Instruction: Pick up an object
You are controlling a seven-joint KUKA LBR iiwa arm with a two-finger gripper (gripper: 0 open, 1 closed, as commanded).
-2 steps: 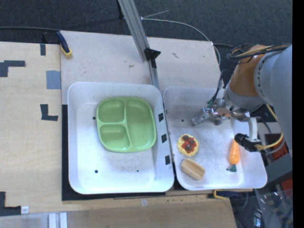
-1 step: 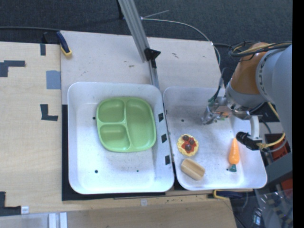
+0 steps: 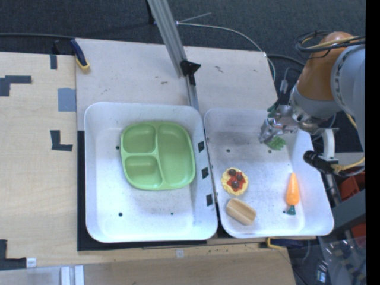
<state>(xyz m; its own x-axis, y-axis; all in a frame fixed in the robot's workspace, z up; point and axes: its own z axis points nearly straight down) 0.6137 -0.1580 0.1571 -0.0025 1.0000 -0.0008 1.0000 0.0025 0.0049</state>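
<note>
Reaching in from the right, the grey arm with the orange band sets its gripper low over the far part of the right shallow white bin. We see a small green object right at the gripper's tip (touching or merely beneath it, we cannot tell), and we cannot tell how the gripper stands either.

Nearer in the same bin lie a round yellow tart with red filling, a tan bread-like block just beside it, and an orange carrot-shaped toy with a green end toward the right wall.

The left shallow white bin holds a green plastic divided plate. Both bins rest on the pale counter.
</note>
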